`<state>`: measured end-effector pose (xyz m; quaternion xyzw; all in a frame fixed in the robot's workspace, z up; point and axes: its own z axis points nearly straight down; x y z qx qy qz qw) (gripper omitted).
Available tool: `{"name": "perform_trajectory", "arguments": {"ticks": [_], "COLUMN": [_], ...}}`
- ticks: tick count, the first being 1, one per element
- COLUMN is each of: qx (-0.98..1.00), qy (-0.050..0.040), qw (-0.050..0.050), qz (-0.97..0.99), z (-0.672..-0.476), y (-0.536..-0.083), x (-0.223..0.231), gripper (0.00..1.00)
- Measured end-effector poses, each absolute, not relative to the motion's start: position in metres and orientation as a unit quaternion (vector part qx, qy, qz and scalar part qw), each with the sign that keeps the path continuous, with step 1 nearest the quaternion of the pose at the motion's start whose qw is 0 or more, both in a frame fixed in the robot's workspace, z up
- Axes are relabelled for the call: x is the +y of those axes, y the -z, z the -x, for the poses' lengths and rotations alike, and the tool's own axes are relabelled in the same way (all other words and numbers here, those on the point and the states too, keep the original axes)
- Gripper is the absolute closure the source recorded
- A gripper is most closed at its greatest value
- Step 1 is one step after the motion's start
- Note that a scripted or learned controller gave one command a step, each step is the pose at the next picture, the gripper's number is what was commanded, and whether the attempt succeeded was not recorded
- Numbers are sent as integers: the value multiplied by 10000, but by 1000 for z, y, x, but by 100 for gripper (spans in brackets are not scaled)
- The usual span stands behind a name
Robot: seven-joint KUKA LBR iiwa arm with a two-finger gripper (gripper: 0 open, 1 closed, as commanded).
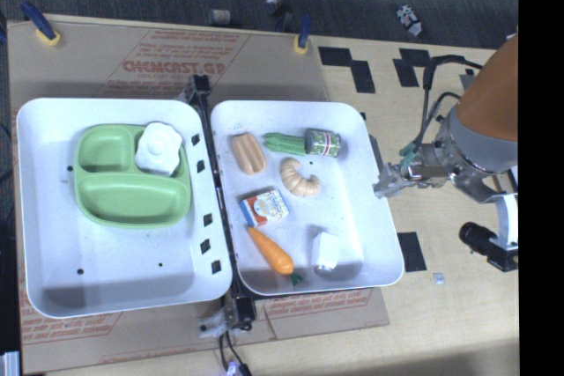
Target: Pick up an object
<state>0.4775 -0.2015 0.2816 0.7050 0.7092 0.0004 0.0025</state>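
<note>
Camera view: the gripper (385,186) hovers outside the right bin (374,233), just beyond its three o'clock rim; whether it is open or closed cannot be told. Inside the bin lie a hot dog (248,152), croissant (301,178), green can (322,143), small carton (265,208), carrot (271,252) and white cup (327,250). At nine o'clock, the left bin (53,277) holds a green divided tray (123,198) with a white object (159,147)

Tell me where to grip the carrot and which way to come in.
Grip the carrot at mid-body, coming straight down, with the fingers set across its narrow width. It lies flat and diagonal in the right bin, with bare floor on both long sides, so a top grasp probably fits best.
</note>
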Motion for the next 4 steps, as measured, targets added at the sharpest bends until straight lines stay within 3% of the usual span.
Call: {"name": "perform_trajectory", "arguments": {"ticks": [1,2,3,4], "qx": [7095,7089,7093,7085], "qy": [4,-2,10,0], "qw": [-10,25,-19,6], "qz": [-7047,-7053,-7049,-7057], "z": [-477,-477,-507,-477], "y": [-219,-281,-188,-213], "x": [-134,-197,-178,-212], "gripper": [100,100,100,100]}}
